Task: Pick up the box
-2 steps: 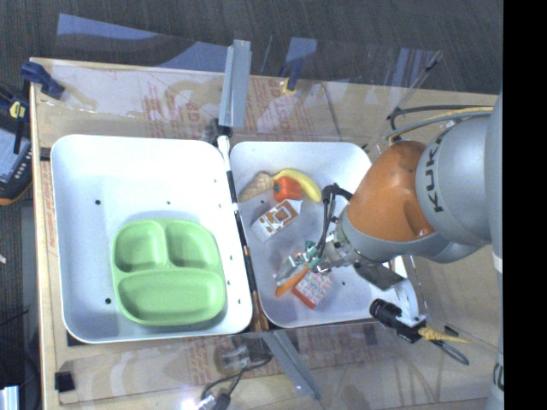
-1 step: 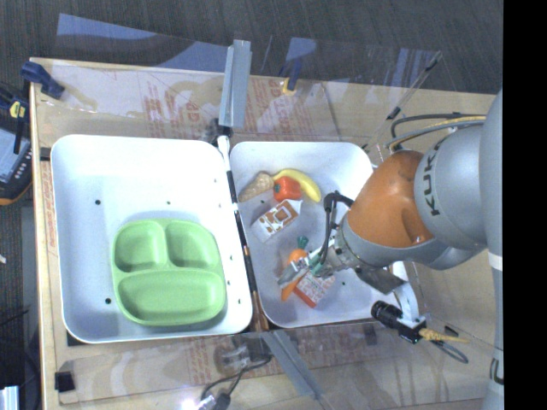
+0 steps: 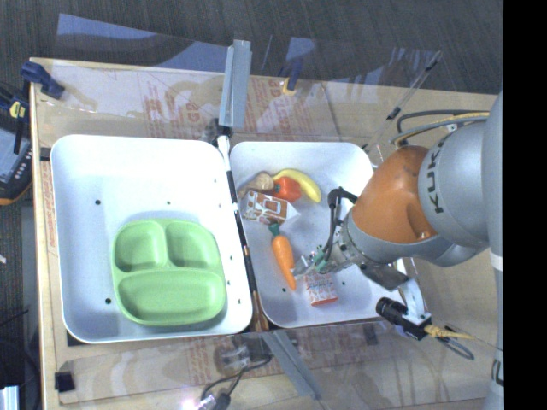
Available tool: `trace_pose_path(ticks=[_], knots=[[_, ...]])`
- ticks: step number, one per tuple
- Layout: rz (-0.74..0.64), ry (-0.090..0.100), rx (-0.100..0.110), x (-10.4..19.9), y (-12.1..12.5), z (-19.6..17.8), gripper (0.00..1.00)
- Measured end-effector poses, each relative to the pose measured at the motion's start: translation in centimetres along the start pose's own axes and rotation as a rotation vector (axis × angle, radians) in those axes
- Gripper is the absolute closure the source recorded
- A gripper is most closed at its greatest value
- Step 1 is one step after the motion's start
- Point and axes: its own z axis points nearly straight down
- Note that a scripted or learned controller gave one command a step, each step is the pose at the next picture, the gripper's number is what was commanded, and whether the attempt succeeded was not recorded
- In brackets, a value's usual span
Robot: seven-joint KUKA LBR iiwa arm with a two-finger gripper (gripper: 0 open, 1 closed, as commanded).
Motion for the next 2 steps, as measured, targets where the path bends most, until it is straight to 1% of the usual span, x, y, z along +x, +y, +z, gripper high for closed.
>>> trace_pose_path(ticks=[1,2], knots=[[0.000,0.000,0.000,0.0,0.0,0.0,0.00],[-0.003,0.005,0.001,-0.6,-0.3,1.0,0.00]])
